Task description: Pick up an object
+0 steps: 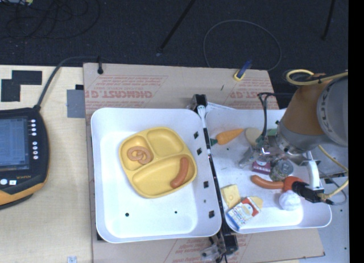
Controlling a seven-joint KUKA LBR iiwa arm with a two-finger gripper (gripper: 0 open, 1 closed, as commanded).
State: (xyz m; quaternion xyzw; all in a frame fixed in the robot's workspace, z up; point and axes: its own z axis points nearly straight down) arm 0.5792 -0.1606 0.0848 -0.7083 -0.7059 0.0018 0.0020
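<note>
Tool (266, 161) amid crowded right bin (318, 220)

The gripper (267, 162) is crowded by a sausage (266, 182) just below and a carrot (229, 137) to its left. Open floor of the right bin (239, 157) is left between them.

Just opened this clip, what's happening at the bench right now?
A robot arm reaches in from the right and has its gripper low in the right bin, over a hot dog among toy foods such as a carrot and cheese wedge. Nothing looks lifted yet. The left bin holds a yellow divided plate with a sausage.
</note>
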